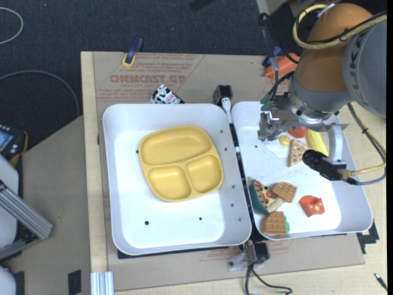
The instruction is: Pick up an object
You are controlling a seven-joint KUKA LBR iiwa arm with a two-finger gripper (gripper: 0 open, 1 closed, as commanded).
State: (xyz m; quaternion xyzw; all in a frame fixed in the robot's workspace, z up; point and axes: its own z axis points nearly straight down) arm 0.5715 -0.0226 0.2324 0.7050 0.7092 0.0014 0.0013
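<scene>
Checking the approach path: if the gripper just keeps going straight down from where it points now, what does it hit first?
Likely bare floor of the right bin. The gripper points down at its upper-left part; the small yellow piece lies just beside that line, so depth being unclear, it might clip it.

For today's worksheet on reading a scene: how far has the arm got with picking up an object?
Done: the gripper is down inside the right bin, near its upper left corner. In hand: nothing visibly held. Left: grasping and lifting; the toy foods, such as the red piece and waffle, lie on the bin floor.

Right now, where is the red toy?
The red toy lies in the right bin, near its front, just right of the waffle pieces.
</scene>
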